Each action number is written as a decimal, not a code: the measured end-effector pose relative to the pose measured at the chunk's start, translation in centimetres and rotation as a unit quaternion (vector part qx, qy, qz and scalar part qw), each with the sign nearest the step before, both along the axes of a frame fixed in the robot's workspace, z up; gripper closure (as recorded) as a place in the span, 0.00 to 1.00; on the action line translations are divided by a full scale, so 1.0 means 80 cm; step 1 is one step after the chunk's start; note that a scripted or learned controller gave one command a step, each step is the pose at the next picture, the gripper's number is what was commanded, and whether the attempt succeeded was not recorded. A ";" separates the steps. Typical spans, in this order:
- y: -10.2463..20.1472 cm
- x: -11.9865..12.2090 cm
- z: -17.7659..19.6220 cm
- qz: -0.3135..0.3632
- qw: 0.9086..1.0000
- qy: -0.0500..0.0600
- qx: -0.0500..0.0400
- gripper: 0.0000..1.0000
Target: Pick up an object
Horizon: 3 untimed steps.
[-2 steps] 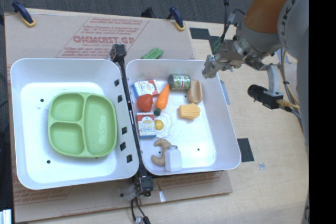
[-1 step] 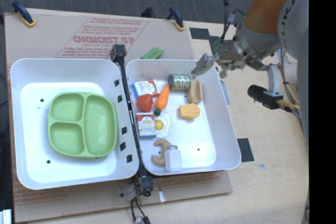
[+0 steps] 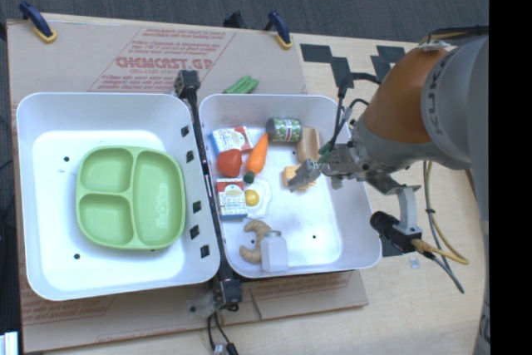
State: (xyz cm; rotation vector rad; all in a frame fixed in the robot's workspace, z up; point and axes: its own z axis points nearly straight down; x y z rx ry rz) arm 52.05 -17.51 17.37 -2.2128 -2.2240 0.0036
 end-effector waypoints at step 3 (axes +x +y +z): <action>-0.018 -0.046 0.054 -0.001 1.000 -0.002 -0.001 1.00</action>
